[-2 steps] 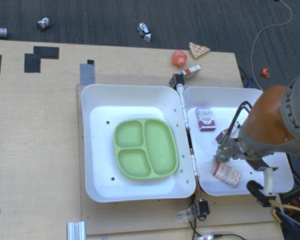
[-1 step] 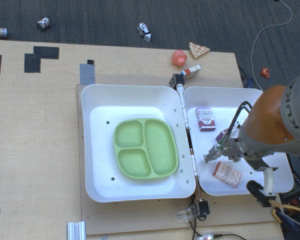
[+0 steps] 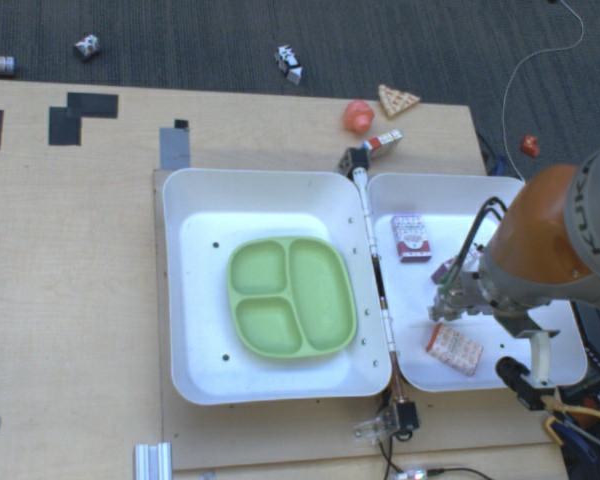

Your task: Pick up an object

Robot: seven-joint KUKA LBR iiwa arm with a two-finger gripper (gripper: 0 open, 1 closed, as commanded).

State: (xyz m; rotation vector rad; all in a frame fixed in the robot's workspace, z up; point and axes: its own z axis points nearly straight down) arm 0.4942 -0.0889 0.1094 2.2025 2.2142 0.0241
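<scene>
— Reaching in from the right, the arm (image 3: 555, 233) hangs over the right bin (image 3: 480, 193), with the jaws (image 3: 448, 303) low near the bin's middle. Can their opening be read?

— No. The wrist covers them from above, so whether they are spread or closed, or hold anything, cannot be told.

— Where are the objects?

— A red-and-white carton (image 3: 411, 237) lies flat toward the bin's far left part, apart from the jaws. A packet (image 3: 454, 349) with red print lies just below the jaws, near the bin's front edge, tilted.

— And the left bin (image 3: 180, 298)?

— It holds a green tray (image 3: 291, 297) with three compartments, lying flat.

— Anything outside?

— On the surface (image 3: 70, 298) beyond the bins sit a red ball (image 3: 358, 116) and a pizza slice toy (image 3: 397, 99).
</scene>
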